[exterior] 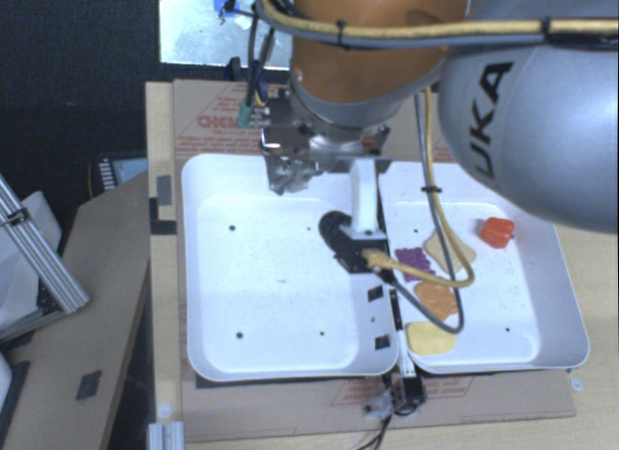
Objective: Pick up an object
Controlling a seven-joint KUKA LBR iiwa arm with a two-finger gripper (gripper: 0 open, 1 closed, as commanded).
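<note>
Single fixed camera, mounted above the bench — looks down at a slant on both white bins, the left bin and the right bin side by side. The arm enters from the right, close under the lens — large in the upper frame.

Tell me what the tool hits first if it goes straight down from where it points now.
Probably the bare floor of the left bin, near its back wall; the tool points down there, though depth is unclear.
</note>
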